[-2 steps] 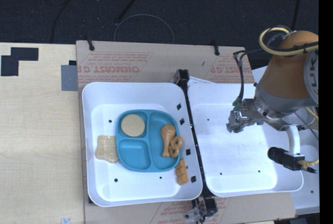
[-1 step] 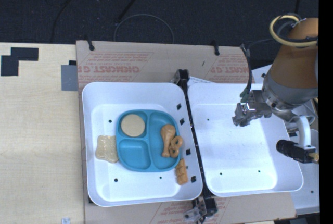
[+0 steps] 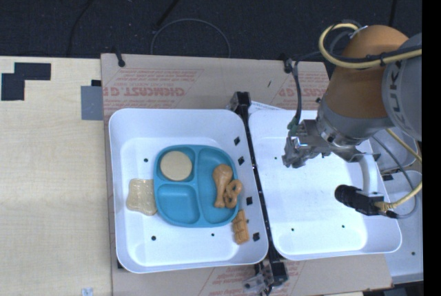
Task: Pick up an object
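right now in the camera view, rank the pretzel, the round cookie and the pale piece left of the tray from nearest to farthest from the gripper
Measured from the gripper over the right bin:
1. Pretzel, at the right side of the blue tray in the left bin.
2. Round cookie, in the tray's upper left compartment.
3. Pale piece, on the bin floor at the tray's left edge.

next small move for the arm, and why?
Probably travel left across the divider toward the blue tray. The gripper hangs over the right bin, while the food items, such as the drumstick, lie in the left bin.
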### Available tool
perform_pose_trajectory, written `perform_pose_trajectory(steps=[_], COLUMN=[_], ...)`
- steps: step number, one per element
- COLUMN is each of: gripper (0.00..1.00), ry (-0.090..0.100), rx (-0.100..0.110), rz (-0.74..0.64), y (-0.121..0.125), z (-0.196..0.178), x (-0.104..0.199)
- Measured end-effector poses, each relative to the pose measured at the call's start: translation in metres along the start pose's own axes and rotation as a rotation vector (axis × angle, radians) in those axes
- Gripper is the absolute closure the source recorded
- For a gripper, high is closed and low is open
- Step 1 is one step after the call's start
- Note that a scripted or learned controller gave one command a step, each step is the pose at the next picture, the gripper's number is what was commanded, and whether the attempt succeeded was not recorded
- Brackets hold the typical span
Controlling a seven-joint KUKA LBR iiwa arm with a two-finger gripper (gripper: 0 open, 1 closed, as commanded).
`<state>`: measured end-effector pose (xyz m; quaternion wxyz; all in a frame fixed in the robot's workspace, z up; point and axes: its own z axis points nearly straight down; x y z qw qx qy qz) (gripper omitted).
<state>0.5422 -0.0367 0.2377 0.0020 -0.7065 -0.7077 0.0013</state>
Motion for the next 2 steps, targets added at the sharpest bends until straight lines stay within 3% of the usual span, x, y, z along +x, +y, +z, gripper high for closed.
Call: perform_pose_trajectory(steps=[2], gripper=[1.0], ry=[0.0], rx=[-0.001], rz=[-0.002], y=[0.025], z=[0.022], x=[0.111])
